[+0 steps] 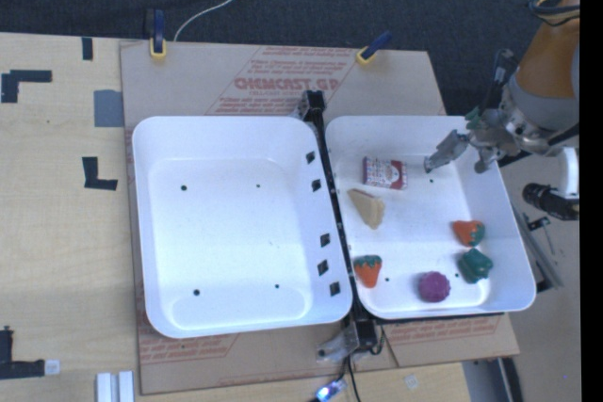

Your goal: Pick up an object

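Pincer [459, 155] seemingly spread, unladen, over right bin [490, 202] far edge, red packet [383, 172] near.

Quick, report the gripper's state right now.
Gripper: open, holding nothing, over the upper right part of the right bin, right of the red and white packet.

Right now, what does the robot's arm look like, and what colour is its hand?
The arm comes in from the right. It is round and chunky, with a big orange band over a pale grey ring. Below that sits the gripper, made of grey metal with a small green bit on top and thin dark cables beside it. Its fingers are slim and grey.
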